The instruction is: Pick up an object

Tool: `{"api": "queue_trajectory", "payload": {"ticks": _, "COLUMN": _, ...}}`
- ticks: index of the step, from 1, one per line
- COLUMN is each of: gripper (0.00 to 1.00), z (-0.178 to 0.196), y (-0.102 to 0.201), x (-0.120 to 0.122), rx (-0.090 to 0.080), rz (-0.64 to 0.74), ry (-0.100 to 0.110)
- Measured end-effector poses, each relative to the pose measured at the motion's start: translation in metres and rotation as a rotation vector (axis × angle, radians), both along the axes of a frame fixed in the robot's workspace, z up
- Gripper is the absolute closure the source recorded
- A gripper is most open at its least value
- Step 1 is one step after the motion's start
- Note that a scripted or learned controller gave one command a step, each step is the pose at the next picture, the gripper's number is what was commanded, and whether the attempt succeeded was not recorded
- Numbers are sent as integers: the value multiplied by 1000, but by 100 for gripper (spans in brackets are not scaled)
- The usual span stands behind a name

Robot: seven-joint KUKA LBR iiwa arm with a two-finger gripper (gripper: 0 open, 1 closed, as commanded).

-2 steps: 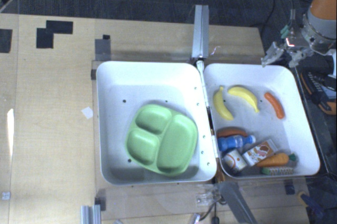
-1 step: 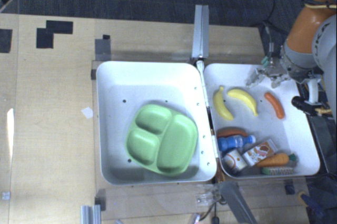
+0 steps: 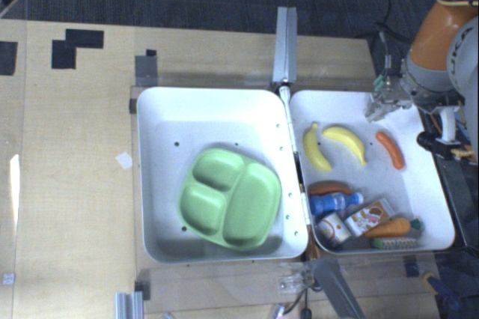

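Here, left to right: your left bin (image 3: 150, 160) carries just a green divided tray (image 3: 230, 198), lying flat. The right bin (image 3: 426, 190) crowds the candidates: two bananas (image 3: 333, 144), a red sausage (image 3: 390, 149) lying apart, then a blue bottle (image 3: 334, 202), carton (image 3: 368, 219) and carrot (image 3: 389, 228) packed together. The gripper (image 3: 385, 102) hovers over the far rim, carrying nothing; whether its fingers are spread, you cannot tell.

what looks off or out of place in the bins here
The green divided plate in the left bin sits skewed, turned at an angle to the bin's walls. In the right bin, the blue bottle, small carton and carrot lie jumbled against the near wall. Nothing looks spilled or damaged.
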State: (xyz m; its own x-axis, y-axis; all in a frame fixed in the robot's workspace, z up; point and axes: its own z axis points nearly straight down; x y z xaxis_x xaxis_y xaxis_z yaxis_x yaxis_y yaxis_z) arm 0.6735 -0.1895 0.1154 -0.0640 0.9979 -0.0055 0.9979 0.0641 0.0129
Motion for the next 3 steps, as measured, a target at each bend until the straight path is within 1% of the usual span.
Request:
{"api": "queue_trajectory", "payload": {"ticks": 1, "gripper": 100, "z": 91, "y": -16, "x": -44, "rx": 0, "rz": 218, "ry": 5}}
{"api": "queue_trajectory", "payload": {"ticks": 2, "gripper": 100, "z": 172, "y": -16, "x": -136, "rx": 1, "rz": 151, "ry": 6}}
{"api": "queue_trajectory", "payload": {"ticks": 3, "gripper": 100, "z": 157, "y": -16, "x": -170, "rx": 3, "rz": 21, "ry": 9}}
